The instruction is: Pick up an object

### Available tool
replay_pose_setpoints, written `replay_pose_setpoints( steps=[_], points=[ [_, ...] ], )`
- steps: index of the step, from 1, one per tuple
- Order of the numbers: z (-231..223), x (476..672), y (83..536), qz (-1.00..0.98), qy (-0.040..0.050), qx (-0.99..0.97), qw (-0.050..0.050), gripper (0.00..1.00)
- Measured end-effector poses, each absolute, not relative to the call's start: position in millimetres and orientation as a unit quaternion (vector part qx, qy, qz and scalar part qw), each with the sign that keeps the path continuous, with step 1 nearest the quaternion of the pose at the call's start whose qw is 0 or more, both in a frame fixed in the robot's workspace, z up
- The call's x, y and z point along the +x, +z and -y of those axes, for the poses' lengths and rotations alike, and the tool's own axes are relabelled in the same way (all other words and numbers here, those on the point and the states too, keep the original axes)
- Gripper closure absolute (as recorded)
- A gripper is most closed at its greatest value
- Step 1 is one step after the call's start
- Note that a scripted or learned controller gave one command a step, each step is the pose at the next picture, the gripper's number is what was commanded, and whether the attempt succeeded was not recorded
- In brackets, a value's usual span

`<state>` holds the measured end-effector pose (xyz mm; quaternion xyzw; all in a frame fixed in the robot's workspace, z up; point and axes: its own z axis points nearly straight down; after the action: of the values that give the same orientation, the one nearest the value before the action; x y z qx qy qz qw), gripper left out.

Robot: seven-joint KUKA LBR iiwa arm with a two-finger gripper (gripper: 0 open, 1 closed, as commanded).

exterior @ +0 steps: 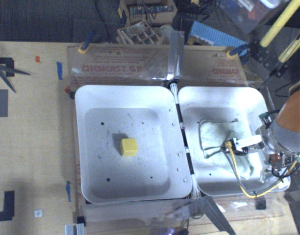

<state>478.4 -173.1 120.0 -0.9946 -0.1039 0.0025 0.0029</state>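
Observation:
A small yellow cube (129,147) lies near the middle of the left bin (91,106), casting a short grey shadow to its upper left. In the right bin (213,99) rests a pale, greyish, see-through thing (216,137) with a dark wiry outline. My gripper (275,163) hangs off the grey and orange arm (289,121) over the right bin's right edge. It is to the right of the pale thing and far from the cube. Nothing shows as held.
A raised divider (182,136) separates the two bins. Behind them lies a clear plastic sheet with red lettering (125,65). The wooden bench (32,131) spreads to the left, with small dark tools (5,70) on it.

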Motion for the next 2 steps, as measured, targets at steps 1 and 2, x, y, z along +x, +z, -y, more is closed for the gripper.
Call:
replay_pose_setpoints(
  steps=[1, 2],
  points=[
    [112.6, 479.7, 186.5, 0.219, 0.0002, -0.976, 0.0, 0.0],
    [114.0, 480.0, 195.9, 0.218, 0.0001, -0.976, 0.0, 1.0]
  ],
)
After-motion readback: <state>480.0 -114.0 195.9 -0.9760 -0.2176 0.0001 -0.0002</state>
